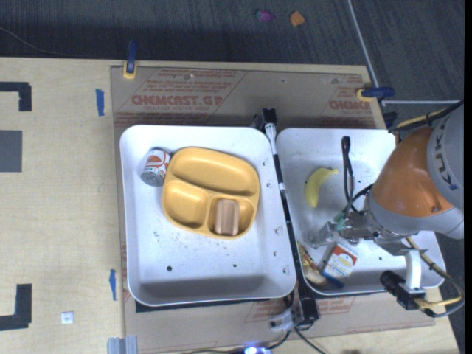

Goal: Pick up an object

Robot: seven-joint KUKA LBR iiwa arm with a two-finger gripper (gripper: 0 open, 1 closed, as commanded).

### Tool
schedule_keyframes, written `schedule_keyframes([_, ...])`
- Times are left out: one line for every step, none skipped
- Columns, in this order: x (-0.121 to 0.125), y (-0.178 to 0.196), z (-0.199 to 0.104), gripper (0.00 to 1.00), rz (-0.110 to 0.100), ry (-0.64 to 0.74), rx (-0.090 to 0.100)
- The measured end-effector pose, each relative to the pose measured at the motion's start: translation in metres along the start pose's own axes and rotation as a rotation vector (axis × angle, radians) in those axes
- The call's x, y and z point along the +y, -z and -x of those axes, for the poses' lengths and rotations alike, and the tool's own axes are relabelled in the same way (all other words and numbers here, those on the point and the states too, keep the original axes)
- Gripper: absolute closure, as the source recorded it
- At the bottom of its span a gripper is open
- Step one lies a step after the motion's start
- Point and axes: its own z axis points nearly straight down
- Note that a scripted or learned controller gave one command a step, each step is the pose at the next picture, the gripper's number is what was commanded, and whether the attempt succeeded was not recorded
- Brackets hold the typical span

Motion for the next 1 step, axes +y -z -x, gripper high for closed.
schedule_keyframes([0.0016, 0.0107, 0.0051, 1.0, 0.012, -0.005, -0.014])
